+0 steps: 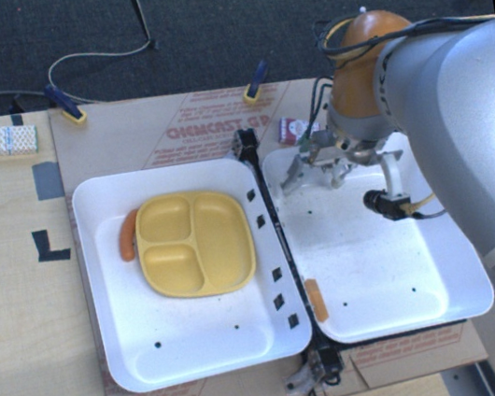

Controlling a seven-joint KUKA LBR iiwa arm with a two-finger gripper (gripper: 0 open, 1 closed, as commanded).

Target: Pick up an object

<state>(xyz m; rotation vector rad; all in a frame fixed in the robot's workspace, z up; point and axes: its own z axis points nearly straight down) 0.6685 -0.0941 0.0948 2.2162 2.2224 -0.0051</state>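
Two bins: shallow white trays side by side on a cardboard sheet (216,127), their inner walls meeting at a black clipped seam.
Left bin (122,347): holds a yellow divided plate (194,244) with three compartments, lying flat in the upper middle of the bin.
Orange sausage-shaped object (126,237): lies against the plate's left edge, partly tucked under its rim.
Right bin (376,283): floor mostly bare white, with a few dark specks.
Small orange object (316,300): lies lengthwise at the right bin's left wall, just beside the seam, toward the near edge.
Arm (462,126): grey body entering from the right, orange band (363,48) above the wrist, leaning over the far part of the right bin.
Gripper (323,169): hangs over the upper left part of the right bin, near its far wall; whether its jaws are open or closed cannot be told, and nothing is seen between them.
Black fitting (383,203): projects from the wrist over the bin floor, with cables attached.
Small red-and-white packet (291,130): rests on the cardboard just beyond the right bin's far wall.
Bench surroundings: blue-and-yellow clamps (65,103) at the cardboard's far edge; a small chequered block (13,140) well to the left.
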